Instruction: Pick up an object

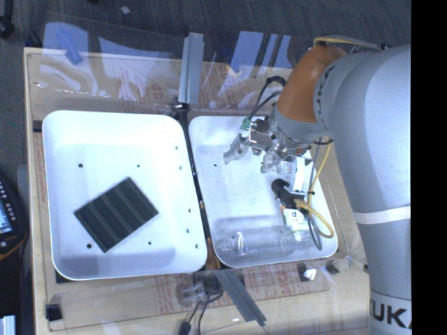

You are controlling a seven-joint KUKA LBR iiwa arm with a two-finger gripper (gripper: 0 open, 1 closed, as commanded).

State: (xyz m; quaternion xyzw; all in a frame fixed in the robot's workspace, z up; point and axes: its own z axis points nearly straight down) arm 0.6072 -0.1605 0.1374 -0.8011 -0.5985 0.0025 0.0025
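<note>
A black ribbed slab lies flat and askew in the left bin. A clear plastic bottle lies on its side along the near wall of the right bin. My gripper hangs over the far half of the right bin, well beyond the bottle. Its two pale fingers stand spread, open, with only white bin floor between them. The grey arm with its orange band comes in from the right.
A yellow cable and a small black-and-white fitting hang from the wrist over the right bin's right side, just above the bottle. A metal divider post stands at the back between the bins.
</note>
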